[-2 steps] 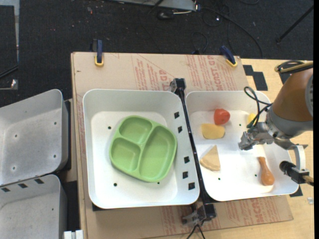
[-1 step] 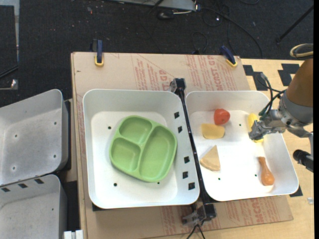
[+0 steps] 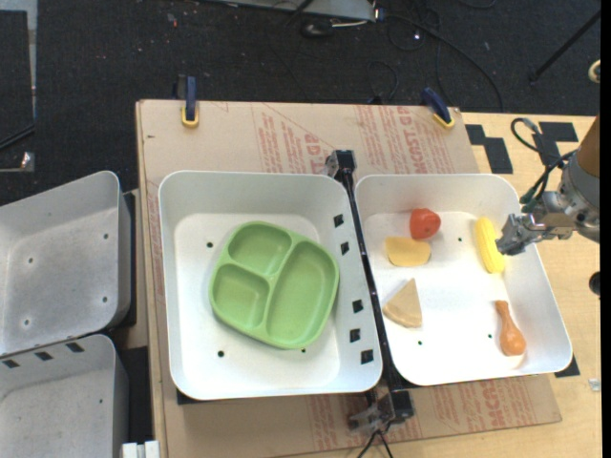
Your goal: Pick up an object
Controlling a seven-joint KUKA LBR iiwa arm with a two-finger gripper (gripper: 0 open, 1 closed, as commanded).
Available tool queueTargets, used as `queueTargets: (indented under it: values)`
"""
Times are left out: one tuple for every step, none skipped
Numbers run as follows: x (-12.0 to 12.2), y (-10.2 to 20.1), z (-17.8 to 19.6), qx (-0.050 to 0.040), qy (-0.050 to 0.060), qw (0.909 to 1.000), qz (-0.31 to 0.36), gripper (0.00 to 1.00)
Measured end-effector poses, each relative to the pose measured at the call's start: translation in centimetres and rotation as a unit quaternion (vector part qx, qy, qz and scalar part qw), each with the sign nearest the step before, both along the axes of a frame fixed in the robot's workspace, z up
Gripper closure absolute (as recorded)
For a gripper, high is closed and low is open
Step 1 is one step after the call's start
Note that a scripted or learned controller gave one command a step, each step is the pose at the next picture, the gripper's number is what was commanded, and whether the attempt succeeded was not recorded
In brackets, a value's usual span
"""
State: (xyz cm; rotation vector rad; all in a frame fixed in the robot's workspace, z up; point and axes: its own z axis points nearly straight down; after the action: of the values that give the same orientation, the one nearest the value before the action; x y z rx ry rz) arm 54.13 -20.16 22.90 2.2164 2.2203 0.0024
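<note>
The claw (image 3: 513, 235), whose state cannot be told from this blurred view, hovers beside the yellow corn-like toy (image 3: 490, 244) in the right bin (image 3: 549, 294); probably light, stiff, slippery plastic, best pinched mid-length.

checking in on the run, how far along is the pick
Done: the claw has reached the right bin, beside the yellow corn piece. In hand: nothing visibly lifted; corn, red tomato, yellow slice, tan wedge and orange drumstick all lie on the bin floor. Left: grasp one and lift it.
</note>
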Motion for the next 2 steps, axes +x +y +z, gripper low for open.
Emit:
queueTargets:
  values:
    - [0.1,0.0,4.0,-0.0002,0.0,1.0,0.0,1.0]
    - [0.5,6.1,4.2,0.0013,0.002,1.0,0.002,1.0]
